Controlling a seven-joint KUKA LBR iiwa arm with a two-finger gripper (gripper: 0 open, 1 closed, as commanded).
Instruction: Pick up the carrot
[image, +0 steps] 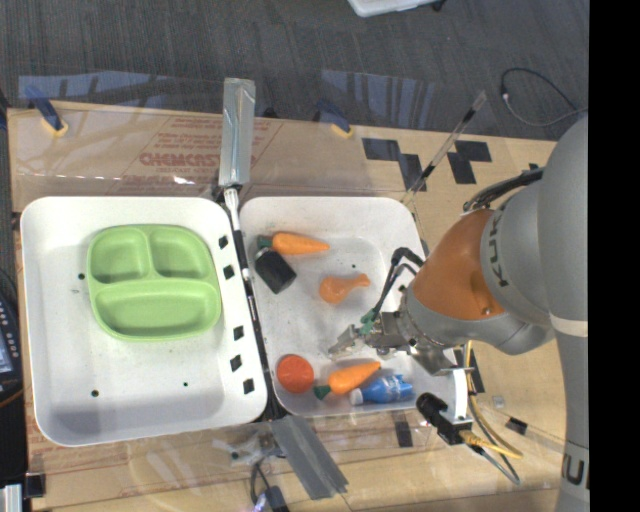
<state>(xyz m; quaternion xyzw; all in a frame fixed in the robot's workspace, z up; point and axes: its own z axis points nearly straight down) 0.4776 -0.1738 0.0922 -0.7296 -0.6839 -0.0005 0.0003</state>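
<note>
Hovering in the right bin (300, 212), the fingers (345, 345) stand slightly open and grip nothing; the nearest carrot (354, 378) lies just below them.

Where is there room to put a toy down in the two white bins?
Left bin: bare floor all round the green plate, widest below it. Right bin: a bare patch mid-floor, between the black block and the orange drumstick toy. Its lower edge is crowded: tomato, carrot, blue bottle, gripper.
</note>
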